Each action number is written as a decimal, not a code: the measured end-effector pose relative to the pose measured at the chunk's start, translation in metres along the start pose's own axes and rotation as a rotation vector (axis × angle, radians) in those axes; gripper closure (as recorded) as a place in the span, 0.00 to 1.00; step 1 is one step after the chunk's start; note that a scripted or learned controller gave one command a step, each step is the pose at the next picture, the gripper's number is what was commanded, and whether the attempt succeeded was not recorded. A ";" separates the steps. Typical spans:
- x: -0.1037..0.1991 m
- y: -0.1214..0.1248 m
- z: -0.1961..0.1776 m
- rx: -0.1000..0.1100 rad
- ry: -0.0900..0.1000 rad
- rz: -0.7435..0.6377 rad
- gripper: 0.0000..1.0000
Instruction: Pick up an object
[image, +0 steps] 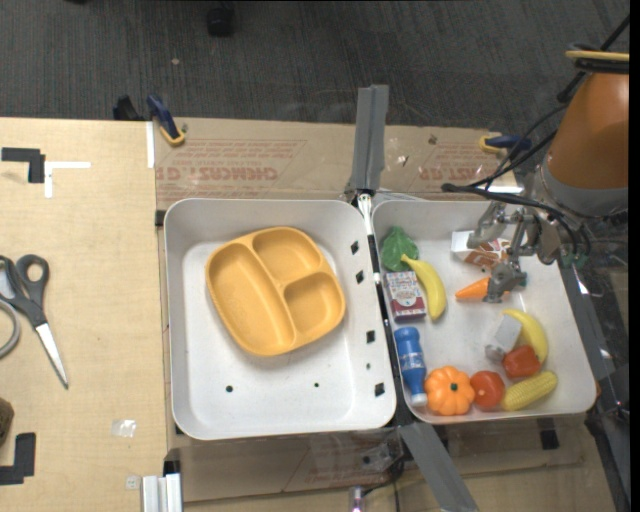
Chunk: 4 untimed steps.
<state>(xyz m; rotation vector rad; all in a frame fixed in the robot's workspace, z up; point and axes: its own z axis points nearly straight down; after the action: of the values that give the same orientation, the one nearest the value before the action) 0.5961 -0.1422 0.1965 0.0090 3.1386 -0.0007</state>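
At the near edge of the right bin (575, 400) lie a small pumpkin (449, 390), a tomato (487, 388) and a corn cob (529, 390), close together in a row, the pumpkin touching the tomato. Just behind them a red pepper (521, 361) sits against a banana (531, 331), with a small grey piece beside it that is hard to make out. A blue bottle (409, 357) lies along the wall between the bins, and behind it a small red carton (405, 297), a second banana (430, 284) and a green leafy toy (398, 245).

The left bin (190, 400) holds a yellow divided plate (275, 289). On the bench to the left lie scissors (38, 312), cut off by the frame edge.

Further back in the right bin, a carrot (473, 291) lies just beside the gripper (506, 283). The gripper hangs low over the bin, its dark fingers pointing down; wires and metal parts crowd it, so how far it is open and whether it grips anything cannot be told. A red and white packet (478, 251) is partly hidden behind it. The arm (595, 135) comes in from the upper right, its orange band cut off by the edge.
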 end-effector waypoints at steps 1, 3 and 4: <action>-0.048 -0.004 0.103 0.000 -0.003 0.231 0.00; -0.043 0.026 0.103 0.001 -0.001 0.201 0.00; -0.034 0.024 0.104 0.000 0.000 0.281 0.00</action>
<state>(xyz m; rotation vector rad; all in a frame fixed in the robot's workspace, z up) 0.6303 -0.1188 0.0926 0.4485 3.1065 0.0001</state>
